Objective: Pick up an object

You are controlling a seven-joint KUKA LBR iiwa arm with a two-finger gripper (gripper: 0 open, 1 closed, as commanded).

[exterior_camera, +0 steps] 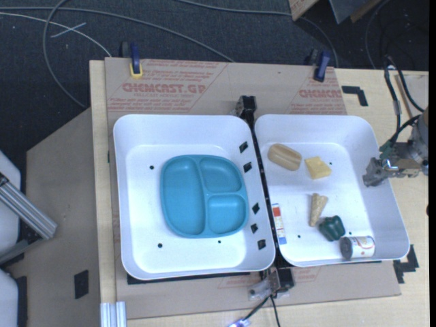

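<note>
Five small items loose in the right bin (pixel 354 131), end effector (pixel 376 172) at its rim, grip state unclear

The arm (pixel 415 152) was cut off by the right edge of the view, so little more than its wrist end showed above the right bin's (pixel 381 182) rim. Whether the jaws stood apart or together could not be told; they were a small grey blur. The print on the small can (pixel 359 246) at the bin's near corner was too small to read. The flat packet (pixel 278 225) by the divider bore markings too fine to make out. The surface (pixel 61 182) ran out of the frame at the bottom.
</note>
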